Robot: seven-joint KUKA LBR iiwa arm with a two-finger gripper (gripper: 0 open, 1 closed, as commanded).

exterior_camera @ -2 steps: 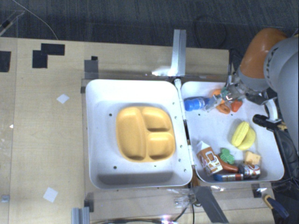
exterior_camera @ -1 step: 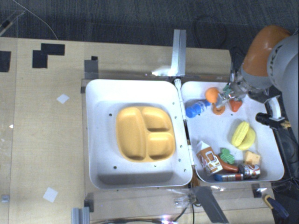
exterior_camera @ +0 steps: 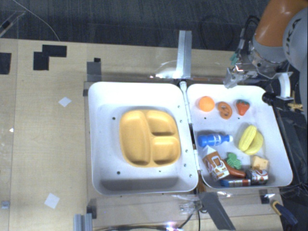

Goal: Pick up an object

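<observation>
Gripper (exterior_camera: 235, 76) is hovering over the right bin's (exterior_camera: 276, 129) far rim; whether its fingers are apart or together cannot be told, being small and blurred. Arm (exterior_camera: 284, 23) is running off frame. Inside the right bin, blue bottle (exterior_camera: 213, 140) is lying near the left wall, long axis across the bin, cap pointing away from that wall. Near-corner items are overlapping, hard to separate.

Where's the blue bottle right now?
The blue bottle lies in the right bin, near its left wall, below the orange ball and left of the yellow corn.
</observation>
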